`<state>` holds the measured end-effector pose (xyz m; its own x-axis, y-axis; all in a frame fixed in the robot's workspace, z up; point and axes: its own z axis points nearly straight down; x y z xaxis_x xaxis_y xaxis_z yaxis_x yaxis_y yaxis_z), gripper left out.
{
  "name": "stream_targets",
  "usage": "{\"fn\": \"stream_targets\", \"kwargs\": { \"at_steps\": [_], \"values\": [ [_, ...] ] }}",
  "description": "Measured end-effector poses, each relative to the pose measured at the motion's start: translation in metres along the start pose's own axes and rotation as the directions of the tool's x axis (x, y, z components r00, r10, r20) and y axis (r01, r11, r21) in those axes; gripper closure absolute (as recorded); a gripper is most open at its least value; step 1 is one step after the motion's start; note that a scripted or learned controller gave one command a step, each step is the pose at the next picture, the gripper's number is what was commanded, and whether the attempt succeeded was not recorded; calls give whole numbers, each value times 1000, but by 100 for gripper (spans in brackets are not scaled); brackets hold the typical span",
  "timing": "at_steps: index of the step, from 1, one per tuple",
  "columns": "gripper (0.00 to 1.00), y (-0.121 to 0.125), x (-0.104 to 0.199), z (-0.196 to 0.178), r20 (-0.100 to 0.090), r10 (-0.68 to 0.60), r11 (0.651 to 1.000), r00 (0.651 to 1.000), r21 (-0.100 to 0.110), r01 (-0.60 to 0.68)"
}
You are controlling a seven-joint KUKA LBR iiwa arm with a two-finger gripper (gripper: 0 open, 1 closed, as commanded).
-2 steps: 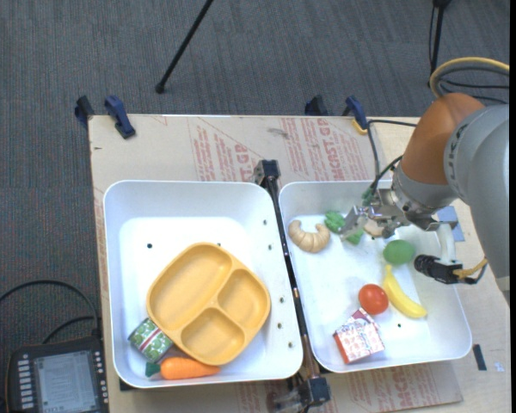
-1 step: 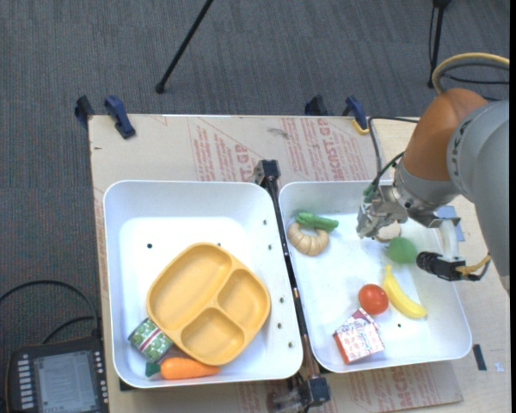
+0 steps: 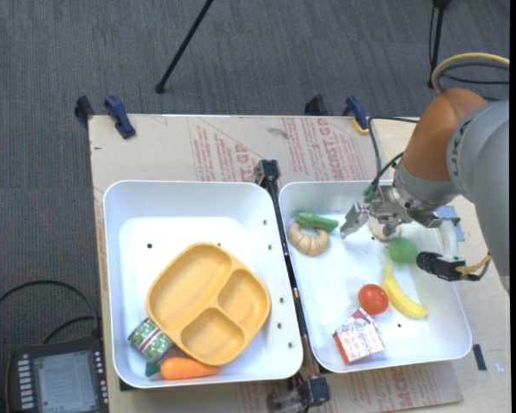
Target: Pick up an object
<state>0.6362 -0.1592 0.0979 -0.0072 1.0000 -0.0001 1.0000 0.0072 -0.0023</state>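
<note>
We are working over the right bin [image 3: 461, 338], and our gripper [image 3: 371, 219] is hovering low near its upper middle, fingers spread apart with nothing between them. One dark finger [image 3: 355, 222] is angling toward the croissant [image 3: 310, 240], which is lying just beside a green pepper [image 3: 316, 221] close to the bin's left wall. A small pale, round object [image 3: 383, 227] that we cannot identify is sitting right under the wrist, and a green ball [image 3: 402, 249] is lying just beside it, toward the front.

Any object will do, so we are judging which one gives the cleanest grasp. The croissant and pepper are touching, so closing there risks nudging both. The tomato [image 3: 373, 298], banana [image 3: 403, 294] and red-and-white carton [image 3: 359, 336] are clustered near the front, well apart from the gripper.

To do this step well, we are thinking the nearest free-standing piece is the best bet: centre the open fingers squarely over it, come straight down so both fingers straddle it, and close only once they are low enough to catch its widest part. Round things may roll away, so a slow descent matters.
</note>
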Motion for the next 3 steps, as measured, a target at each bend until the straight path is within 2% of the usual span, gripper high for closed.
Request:
{"fn": "stream_targets", "kwargs": {
  "at_steps": [1, 2, 3],
  "values": [
    [0, -33, 69, 11, -2, 5, 1000, 1000, 1, -5],
    [100, -33, 69, 1, -3, 5, 1000, 1000, 2, -5],
    [0, -33, 69, 1, -3, 6, 1000, 1000, 2, -6]
  ]
}}
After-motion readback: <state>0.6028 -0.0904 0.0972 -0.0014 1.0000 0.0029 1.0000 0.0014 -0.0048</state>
